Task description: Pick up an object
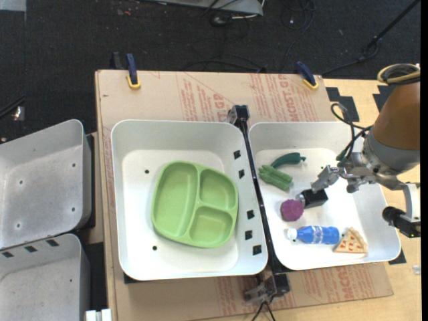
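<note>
Arm (398, 122) is reaching in over the right bin (372, 209), with the gripper (326, 178) hanging low above the bin's middle. Whether the gripper is open or closed cannot be told from this slant. Nothing is showing in its grasp.

Candidates are all sitting on the right bin's floor:
- purple toy fruit (291, 210), just down-left of the gripper and nearest to it, but apart from it
- blue bottle (317, 235), lying on its side near the front wall, white cap pointing left
- pizza slice toy (350, 242), lying flat just beside the bottle's base
- dark green pepper (289, 159), lying toward the back
- pale green bean bundle (275, 176), lying just in front of the pepper, near the divider

Left bin (134, 179) is holding a green divided plate (195, 204), flat and well apart from the arm. Both bins are resting on the counter (174, 92).

Progress, as a judgement: the approach is looking mostly done, since the gripper is sitting inside the right bin and close to the purple toy fruit. The pick itself is not yet done, and every object is resting on the bin floor with none raised. Still remaining are settling onto one object, closing on it, and lifting it clear. The purple toy fruit is looking like the likeliest target, though the gripper is appearing offset up-right of it, so a grasp from here could miss.
</note>
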Robot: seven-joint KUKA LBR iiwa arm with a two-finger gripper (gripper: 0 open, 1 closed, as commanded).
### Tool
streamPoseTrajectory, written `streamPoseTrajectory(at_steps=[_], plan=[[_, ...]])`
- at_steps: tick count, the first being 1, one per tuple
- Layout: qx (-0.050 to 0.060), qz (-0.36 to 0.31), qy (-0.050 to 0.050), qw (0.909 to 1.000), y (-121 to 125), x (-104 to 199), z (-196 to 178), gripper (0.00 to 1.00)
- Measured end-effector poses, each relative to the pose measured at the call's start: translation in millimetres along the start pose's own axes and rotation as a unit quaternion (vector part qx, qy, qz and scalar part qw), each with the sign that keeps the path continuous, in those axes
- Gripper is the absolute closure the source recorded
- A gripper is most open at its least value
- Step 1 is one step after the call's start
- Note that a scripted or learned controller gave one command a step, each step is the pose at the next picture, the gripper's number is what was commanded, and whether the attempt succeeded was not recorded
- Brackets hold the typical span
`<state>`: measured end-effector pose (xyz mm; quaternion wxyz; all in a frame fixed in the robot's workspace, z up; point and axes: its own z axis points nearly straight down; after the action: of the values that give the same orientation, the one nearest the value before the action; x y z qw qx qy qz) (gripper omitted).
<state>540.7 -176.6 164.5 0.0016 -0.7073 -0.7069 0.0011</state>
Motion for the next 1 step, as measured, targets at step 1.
streamPoseTrajectory(at_steps=[1], plan=[[0.000,0.000,0.000,1.0000,-2.0,3.1,43.3,0.00]])
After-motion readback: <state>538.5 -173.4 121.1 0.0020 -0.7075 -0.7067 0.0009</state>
